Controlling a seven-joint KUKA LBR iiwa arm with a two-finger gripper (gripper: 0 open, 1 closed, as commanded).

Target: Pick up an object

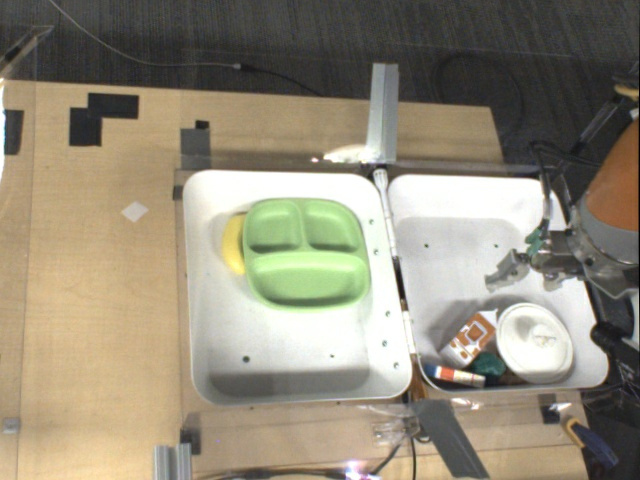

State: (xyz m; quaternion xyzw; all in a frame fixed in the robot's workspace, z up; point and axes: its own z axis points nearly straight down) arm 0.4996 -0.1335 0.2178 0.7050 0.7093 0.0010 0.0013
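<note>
End effector (512,266) hangs spread open in the right bin (450,208), gripping nothing, just above the white bowl (535,341).

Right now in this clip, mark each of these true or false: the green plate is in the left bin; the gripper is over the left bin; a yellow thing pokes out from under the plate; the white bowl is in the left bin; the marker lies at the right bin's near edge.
1. The green divided plate lies in the left bin. True.
2. The gripper is over the left bin. False: it is over the right bin.
3. A yellow object shows at the plate's left edge. True.
4. The white bowl is in the left bin. False: it sits in the right bin's near corner.
5. The marker lies by the right bin's near edge. True.
</note>
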